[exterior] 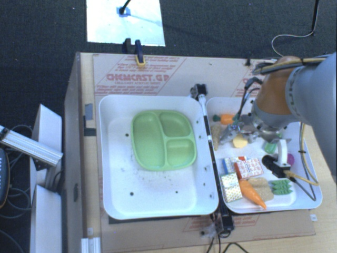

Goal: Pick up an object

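Observation:
My gripper (238, 134) hangs low over the back half of the right bin (310, 207), reaching in from the right. Directly under it, at its front edge, lies a small yellow piece (240, 142). A small orange piece (226, 118) sits just behind and to the left of the gripper. Whether anything is between the fingers is hidden by the wrist.
The front of the right bin holds a carrot (252, 193), a red-and-white box (248, 167), a blue-and-white box (227, 165), a patterned packet (230, 187), a tan slice (263, 188) and a green piece (282, 186). A green divided plate (162, 139) lies in the left bin (121, 194).

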Robot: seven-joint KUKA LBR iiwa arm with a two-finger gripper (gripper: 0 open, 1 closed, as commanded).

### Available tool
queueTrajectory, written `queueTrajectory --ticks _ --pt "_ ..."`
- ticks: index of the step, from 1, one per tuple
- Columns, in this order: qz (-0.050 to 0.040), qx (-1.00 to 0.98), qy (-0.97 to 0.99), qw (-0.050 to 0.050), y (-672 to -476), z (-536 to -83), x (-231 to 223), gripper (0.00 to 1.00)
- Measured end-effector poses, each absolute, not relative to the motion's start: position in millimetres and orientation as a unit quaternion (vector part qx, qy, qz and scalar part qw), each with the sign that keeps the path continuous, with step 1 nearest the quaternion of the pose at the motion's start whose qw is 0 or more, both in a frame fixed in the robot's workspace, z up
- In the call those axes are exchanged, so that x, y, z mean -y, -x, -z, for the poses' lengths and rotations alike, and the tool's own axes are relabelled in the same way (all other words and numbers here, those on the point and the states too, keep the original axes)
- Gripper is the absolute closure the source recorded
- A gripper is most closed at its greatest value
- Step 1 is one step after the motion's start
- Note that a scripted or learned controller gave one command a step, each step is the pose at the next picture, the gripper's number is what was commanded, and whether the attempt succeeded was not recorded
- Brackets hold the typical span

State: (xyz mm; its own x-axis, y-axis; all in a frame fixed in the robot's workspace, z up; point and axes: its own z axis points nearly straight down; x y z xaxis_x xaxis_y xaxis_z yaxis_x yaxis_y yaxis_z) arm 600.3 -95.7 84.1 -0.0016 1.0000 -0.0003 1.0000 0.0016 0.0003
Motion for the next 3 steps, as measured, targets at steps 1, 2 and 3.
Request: queueTrajectory --ticks 1,2,3 --pt "-0.0012 -0.708 -0.706 0.001 -601.3 -94.9 95.6 1.0" --pt "-0.0011 -0.708 -0.706 0.0 -533.7 -185.0 42.1 1.0" --pt "-0.0012 -0.709 -0.706 0.001 -522.9 -244.2 13.4 1.0"
